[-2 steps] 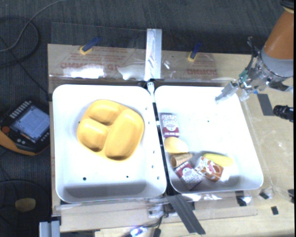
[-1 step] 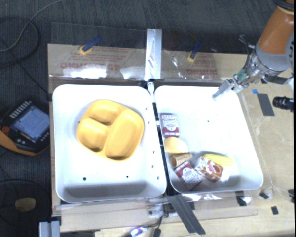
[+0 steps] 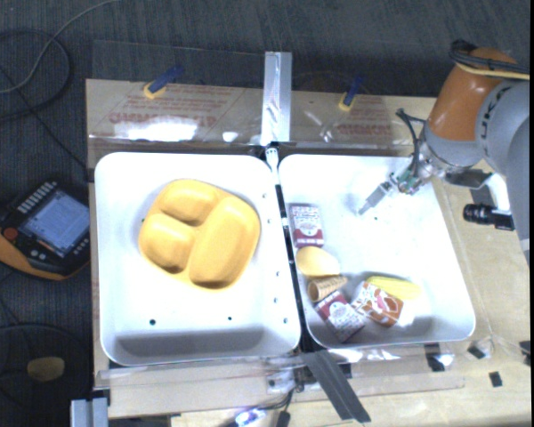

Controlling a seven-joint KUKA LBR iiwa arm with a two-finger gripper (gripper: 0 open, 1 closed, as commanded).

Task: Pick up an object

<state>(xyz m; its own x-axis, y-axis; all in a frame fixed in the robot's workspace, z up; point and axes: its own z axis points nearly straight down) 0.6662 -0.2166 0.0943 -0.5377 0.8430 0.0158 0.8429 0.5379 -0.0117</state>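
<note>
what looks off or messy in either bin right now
Nothing looks spilled or broken. The small items in the right bin are crowded against its left wall and near corner: a red packet, a yellow piece and two more red packets lying askew. The large yellow object sits alone in the left bin.

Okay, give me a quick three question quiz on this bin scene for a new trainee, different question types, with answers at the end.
1. True or false: the big yellow bread-shaped item lies in the right bin.
2. Where is the hand? A) over the left bin B) over the right bin's upper part C) off the bench
3. Fill in: the small packets sit along the right bin's ____ and lower side.

Key: 1 false; 2 B; 3 left
</note>
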